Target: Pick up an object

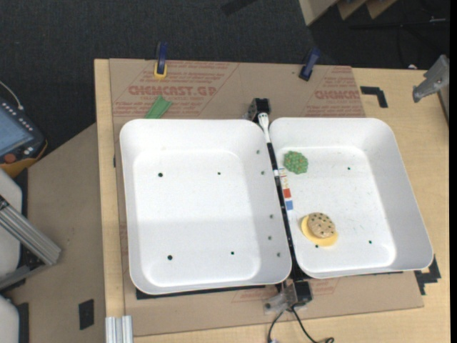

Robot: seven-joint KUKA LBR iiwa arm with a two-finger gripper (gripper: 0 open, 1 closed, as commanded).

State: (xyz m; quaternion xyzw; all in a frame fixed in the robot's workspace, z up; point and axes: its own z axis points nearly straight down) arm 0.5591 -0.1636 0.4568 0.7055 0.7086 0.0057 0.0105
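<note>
You see two things in the right shallow white bin (400, 184), both near its left wall. The round yellow disc with a brown speckled top (319, 228), like a cookie, lies flat toward the near side. The small green bumpy lump (295, 162), like broccoli, lies farther back, apart from it. The left shallow white bin (143, 191) stands just beside on the brown cardboard-covered bench (214, 84). The jaws: you cannot tell their state.
</note>
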